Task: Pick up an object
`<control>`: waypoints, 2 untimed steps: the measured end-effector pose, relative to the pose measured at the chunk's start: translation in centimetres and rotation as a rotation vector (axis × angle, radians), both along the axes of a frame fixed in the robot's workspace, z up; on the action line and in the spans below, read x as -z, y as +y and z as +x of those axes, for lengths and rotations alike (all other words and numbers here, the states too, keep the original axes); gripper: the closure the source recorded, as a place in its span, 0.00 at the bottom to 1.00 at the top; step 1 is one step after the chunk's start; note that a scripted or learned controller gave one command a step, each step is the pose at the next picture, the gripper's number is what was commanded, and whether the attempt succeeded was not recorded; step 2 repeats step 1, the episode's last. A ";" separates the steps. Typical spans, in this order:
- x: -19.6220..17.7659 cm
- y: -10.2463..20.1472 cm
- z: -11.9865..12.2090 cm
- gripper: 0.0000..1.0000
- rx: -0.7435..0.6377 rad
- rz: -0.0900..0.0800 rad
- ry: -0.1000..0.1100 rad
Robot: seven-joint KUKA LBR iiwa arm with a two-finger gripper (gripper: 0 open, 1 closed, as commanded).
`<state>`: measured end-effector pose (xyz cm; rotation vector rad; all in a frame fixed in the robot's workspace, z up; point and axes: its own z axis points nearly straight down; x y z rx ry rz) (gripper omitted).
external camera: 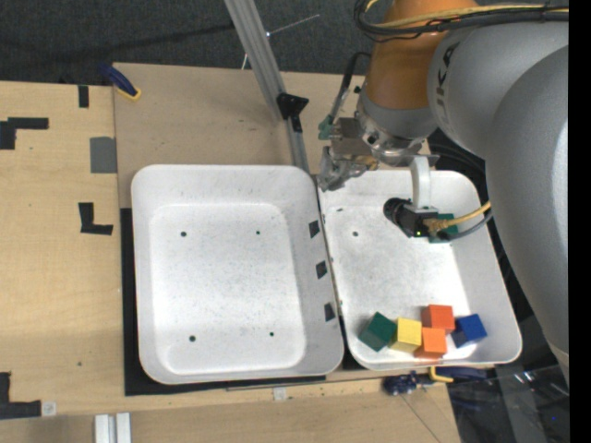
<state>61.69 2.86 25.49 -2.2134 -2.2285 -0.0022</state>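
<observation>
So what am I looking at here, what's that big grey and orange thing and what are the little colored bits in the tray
That is a robot arm, seen by one camera fixed above the bench, looking down at a slant. The arm reaches in from the right. Its claw hangs over the upper edge where two shallow white trays meet; I cannot tell whether it holds anything. The left tray is bare white. In the right tray, near its bottom edge, small blocks cluster: a green block, a yellow block, two orange blocks and a blue block.
</observation>
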 end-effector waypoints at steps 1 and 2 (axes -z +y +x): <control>0.6 5.1 1.8 1.00 0.001 -0.001 0.001; 0.6 5.1 1.8 1.00 0.001 -0.001 0.001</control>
